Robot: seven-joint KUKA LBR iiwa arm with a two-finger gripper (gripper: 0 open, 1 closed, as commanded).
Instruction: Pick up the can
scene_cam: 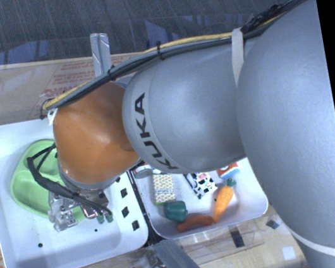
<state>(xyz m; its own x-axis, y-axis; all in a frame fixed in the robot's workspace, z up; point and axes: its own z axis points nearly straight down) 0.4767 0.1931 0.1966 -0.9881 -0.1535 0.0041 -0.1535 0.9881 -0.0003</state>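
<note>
Low in the left of the frame, inside the left white bin (15,253), the gripper (66,215) hangs just above the bin floor beside a green object (25,181), and whether it is spread or closed, or grasps anything, cannot be told. Above it, the arm's orange band (88,141) and grey body (214,109) cover much of both bins. No can is identifiable; the right bin (257,207) shows a carrot (223,200), a green pepper (176,210) and a patterned box (163,187), so the pickup looks not yet done.
</note>
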